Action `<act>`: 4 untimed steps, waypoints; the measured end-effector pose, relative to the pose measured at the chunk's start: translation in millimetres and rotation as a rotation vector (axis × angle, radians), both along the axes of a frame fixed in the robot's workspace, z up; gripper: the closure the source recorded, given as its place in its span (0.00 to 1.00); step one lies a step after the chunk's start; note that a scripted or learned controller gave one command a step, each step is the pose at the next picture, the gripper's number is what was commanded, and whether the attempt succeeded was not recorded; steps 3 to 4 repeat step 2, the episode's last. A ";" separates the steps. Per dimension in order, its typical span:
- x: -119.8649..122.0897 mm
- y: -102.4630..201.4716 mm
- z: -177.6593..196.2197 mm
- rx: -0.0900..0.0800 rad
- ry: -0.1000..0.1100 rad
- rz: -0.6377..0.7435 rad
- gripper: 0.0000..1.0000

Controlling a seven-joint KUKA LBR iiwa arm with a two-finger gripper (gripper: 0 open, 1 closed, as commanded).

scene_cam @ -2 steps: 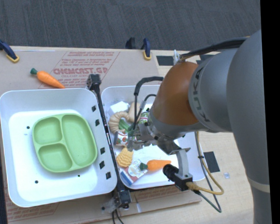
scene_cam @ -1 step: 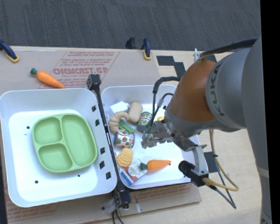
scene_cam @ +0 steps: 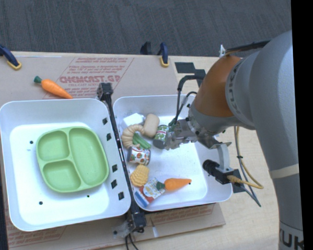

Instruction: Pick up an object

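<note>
My gripper (scene_cam: pixel 161 141) reaches from the right into the right bin (scene_cam: pixel 196 193), low over its clutter. Its tip sits beside a small green-labelled can (scene_cam: pixel 162 130) and a green bean-like piece (scene_cam: pixel 141 141). Close by lie a beige bread-like toy (scene_cam: pixel 150 123), a tan pretzel shape (scene_cam: pixel 129 135), a printed can (scene_cam: pixel 139 156), a yellow waffle-like piece (scene_cam: pixel 140 175) and a toy carrot (scene_cam: pixel 176 184). The wrist hides the fingertips, so contact with any item is unclear.
The left bin (scene_cam: pixel 14 207) holds a green divided plate (scene_cam: pixel 72 158). A second toy carrot (scene_cam: pixel 52 87) lies on the cardboard behind the bins. Blue clamps (scene_cam: pixel 164 54) grip the board's far edge. The arm's bulk covers the right bin's right side.
</note>
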State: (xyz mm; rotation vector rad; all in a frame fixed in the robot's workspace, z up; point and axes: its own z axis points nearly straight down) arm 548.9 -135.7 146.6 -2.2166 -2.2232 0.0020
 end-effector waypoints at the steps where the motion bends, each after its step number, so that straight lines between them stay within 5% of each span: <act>1: 0.2 0.2 0.2 0.000 -0.001 0.000 0.00; 2: -45.9 -18.5 -55.3 0.000 0.001 0.004 0.00; 4: -45.9 -18.5 -55.3 0.000 0.001 0.004 0.00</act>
